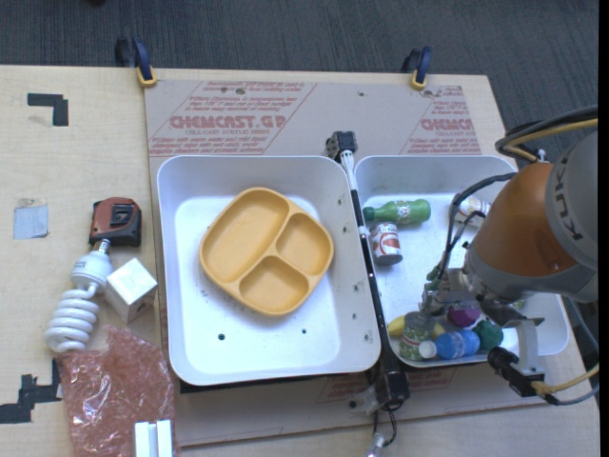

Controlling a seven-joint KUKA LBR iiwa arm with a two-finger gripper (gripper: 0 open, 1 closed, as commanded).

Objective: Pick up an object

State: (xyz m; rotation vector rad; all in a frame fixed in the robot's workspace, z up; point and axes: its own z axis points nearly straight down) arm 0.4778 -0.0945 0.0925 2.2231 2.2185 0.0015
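The right bin point(428, 174) holds a green bottle point(398, 212) lying near its back left, with a small red and white can point(386, 244) just in front of it. A heap of small toys point(445, 333) in yellow, green, blue and purple lies at the bin's front. My gripper point(443, 305) reaches down into that heap from the right, under the orange wrist band point(519, 227). The wrist hides much of the heap. The left bin point(181, 284) carries a yellow divided plate point(266, 250).
To the left of the bins, the bench bears a tape measure point(116, 222), a spiral light bulb point(78, 298), a white cube point(131, 286) and a reddish plastic bag point(112, 384). Cables point(533, 136) loop at the right. Two clamps point(141, 63) hold the board's far edge.
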